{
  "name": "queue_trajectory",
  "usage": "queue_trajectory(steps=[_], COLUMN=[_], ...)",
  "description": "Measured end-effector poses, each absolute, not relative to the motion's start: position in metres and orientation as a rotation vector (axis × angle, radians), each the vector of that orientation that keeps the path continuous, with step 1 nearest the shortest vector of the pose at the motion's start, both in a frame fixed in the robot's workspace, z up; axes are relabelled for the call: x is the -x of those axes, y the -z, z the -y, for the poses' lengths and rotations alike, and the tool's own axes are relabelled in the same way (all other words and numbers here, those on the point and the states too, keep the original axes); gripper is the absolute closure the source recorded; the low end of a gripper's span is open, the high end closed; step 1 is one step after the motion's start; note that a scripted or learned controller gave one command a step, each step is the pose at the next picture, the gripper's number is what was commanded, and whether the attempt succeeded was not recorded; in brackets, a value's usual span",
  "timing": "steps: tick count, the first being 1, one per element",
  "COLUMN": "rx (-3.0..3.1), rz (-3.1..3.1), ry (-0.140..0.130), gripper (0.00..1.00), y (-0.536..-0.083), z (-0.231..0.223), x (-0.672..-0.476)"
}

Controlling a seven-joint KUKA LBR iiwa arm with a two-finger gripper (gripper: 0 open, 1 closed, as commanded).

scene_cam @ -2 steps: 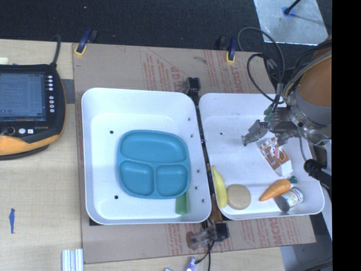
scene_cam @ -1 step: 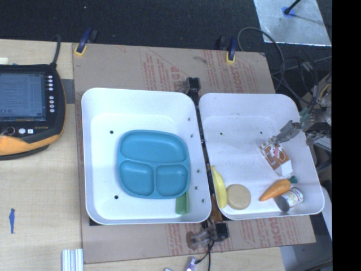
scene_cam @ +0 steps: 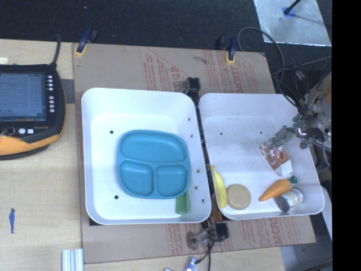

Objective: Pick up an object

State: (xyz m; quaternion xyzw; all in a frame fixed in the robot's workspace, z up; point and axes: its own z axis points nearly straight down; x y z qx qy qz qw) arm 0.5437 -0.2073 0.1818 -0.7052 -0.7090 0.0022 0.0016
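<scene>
The right bin (scene_cam: 237,114) holds a red and white packet (scene_cam: 276,157), an orange carrot (scene_cam: 274,189), a small can (scene_cam: 290,199) lying on its side, a round tan biscuit (scene_cam: 238,197) and a yellow banana-shaped piece (scene_cam: 219,188) along its left wall. My gripper (scene_cam: 282,135) reaches in over the bin's right rim and hangs just above the packet's upper end. Whether it touches the packet is unclear. The arm behind it is cut off at the view's right side.
The left bin (scene_cam: 90,151) carries a blue divided plate (scene_cam: 153,164) and a green piece (scene_cam: 181,203) at its front right corner. A teach pendant (scene_cam: 25,106) lies on the bench to the left. Cables trail at the back right.
</scene>
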Motion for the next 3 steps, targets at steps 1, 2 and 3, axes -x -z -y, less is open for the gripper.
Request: queue_trajectory(steps=[1,2,3], rx=[2.212,2.210,2.214], rz=[2.226,2.231,2.226], ry=[-0.006,-0.010,-0.002], gripper=[0.00,1.00,1.00], y=[-0.104,-0.115,-0.179], z=[0.212,0.213,0.158], x=[-0.534,-0.534,-0.578])
